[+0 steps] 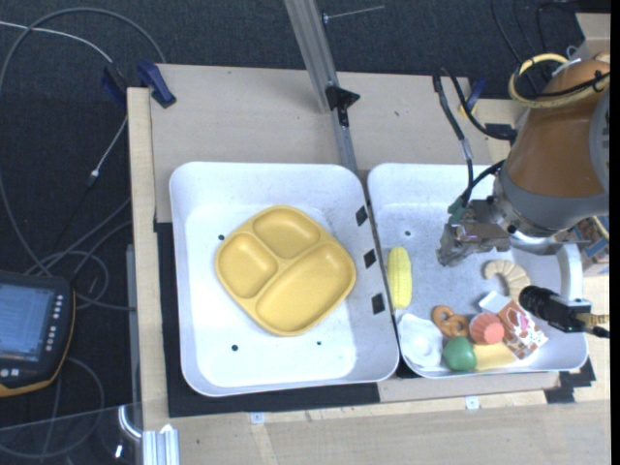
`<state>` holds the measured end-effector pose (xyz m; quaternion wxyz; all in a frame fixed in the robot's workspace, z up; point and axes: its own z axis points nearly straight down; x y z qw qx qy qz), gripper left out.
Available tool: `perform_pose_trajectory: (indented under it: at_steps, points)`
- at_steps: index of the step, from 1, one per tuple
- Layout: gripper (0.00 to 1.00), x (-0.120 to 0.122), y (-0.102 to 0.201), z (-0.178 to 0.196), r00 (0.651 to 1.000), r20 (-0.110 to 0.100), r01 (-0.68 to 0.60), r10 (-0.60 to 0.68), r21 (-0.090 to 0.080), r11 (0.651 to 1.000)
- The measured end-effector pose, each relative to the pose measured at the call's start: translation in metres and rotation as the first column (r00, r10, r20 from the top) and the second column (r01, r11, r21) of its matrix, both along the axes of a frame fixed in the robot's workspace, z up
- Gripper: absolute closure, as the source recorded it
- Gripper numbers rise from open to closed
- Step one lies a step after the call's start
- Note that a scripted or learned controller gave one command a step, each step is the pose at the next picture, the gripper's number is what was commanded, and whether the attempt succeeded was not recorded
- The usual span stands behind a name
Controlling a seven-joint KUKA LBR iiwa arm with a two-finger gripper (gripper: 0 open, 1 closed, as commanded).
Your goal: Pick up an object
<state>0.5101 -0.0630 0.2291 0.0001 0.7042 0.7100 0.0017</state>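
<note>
Right bin: fingers blurred, spread or pressed together unclear; arm hides bin's far corner

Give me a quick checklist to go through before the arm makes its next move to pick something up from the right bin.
1. Gripper is over the right bin: ok.
2. Nothing held between its fingers: cannot tell, too small to see.
3. Corn cob lies apart from the other items, an easy target: ok.
4. Croissant has room around it: ok, though the arm's wrist hangs close above.
5. Pretzel, green ball and red piece are free of each other: not ok, crowded in the near corner.
6. Yellow tray in the left bin is out of the way: ok.
</note>
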Motion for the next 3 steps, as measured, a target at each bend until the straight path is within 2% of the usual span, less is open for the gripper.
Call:
perform_pose_trajectory:
  at_steps: [1, 2, 3]
  points:
    - [1.0, 0.016, 0.048, -0.005, 1.0, -0.001, 0.001, -0.001, 0.0, 1.0]
    - [1.0, 0.024, 0.099, 0.008, 1.0, 0.0, 0.001, -0.001, 0.0, 1.0]
    - [1.0, 0.027, 0.144, 0.0, 1.0, -0.002, 0.002, -0.002, -0.001, 1.0]
